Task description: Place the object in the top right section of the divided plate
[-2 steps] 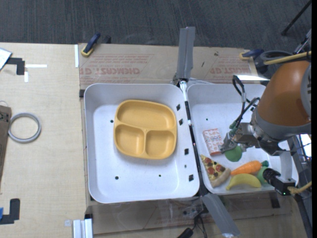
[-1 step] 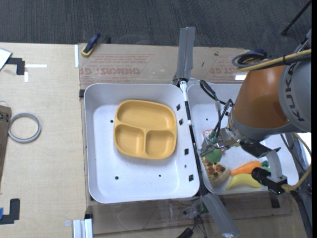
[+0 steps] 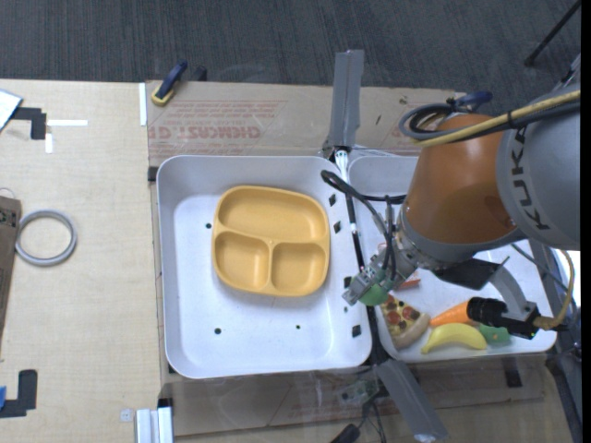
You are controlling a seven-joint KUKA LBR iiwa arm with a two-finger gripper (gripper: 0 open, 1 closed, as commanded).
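Orange-banded arm (image 3: 462, 183) over white bins (image 3: 175, 275)

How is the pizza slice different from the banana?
The pizza slice is a flat wedge, tan with red and green spots on top; the banana is a plain yellow curved shape. The pizza slice lies close beside the tool, while the banana lies farther right, against the carrot. Both look like toy food, and both lie in the right bin.

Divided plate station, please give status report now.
Claw over bin divider, green object at its tip, grip unconfirmed. Divided plate bare in left bin. Path unobstructed.
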